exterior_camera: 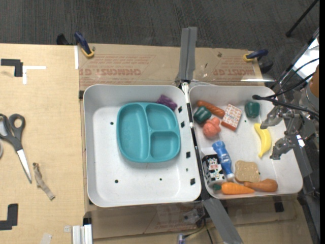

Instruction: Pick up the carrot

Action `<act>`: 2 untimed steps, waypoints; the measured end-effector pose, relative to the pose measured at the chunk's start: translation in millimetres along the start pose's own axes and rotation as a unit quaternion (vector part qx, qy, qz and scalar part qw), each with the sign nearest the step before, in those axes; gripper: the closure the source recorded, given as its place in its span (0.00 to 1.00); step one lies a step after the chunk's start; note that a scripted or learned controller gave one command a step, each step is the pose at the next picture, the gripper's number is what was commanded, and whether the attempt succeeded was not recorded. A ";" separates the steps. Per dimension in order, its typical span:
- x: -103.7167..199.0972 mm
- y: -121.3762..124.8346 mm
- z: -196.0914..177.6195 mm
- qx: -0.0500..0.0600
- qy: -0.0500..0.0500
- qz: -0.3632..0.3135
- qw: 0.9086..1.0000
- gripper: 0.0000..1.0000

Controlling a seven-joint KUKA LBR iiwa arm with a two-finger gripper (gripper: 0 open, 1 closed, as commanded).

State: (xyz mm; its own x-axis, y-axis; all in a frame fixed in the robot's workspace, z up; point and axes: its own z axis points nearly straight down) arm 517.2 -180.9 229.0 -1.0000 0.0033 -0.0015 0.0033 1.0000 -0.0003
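Carrot point(237, 188) at right bin's point(292, 187) front wall, gripper point(278, 133) open and empty beside banana point(263, 140)

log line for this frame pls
task: pick carrot | gripper: open, over right bin's right side, beside banana | carrot: near bin's front wall, untouched | status: not grasped

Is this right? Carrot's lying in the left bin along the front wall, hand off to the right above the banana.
Not quite: the carrot lies in the right bin, not the left, as the camera view shows. The rest holds: it lies along the front wall, and the hand is off to the right by the banana.
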 end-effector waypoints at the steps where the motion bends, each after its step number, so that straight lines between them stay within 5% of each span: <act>1: -3.0 -38.9 135.2 0.000 -0.002 0.081 0.997 0.00; 2: 0.1 36.5 136.5 0.000 0.000 0.191 0.982 0.00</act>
State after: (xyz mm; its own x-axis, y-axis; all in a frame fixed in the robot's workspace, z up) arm 517.5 -144.4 92.5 -0.9255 0.3786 -0.0011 0.3786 0.9255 0.0012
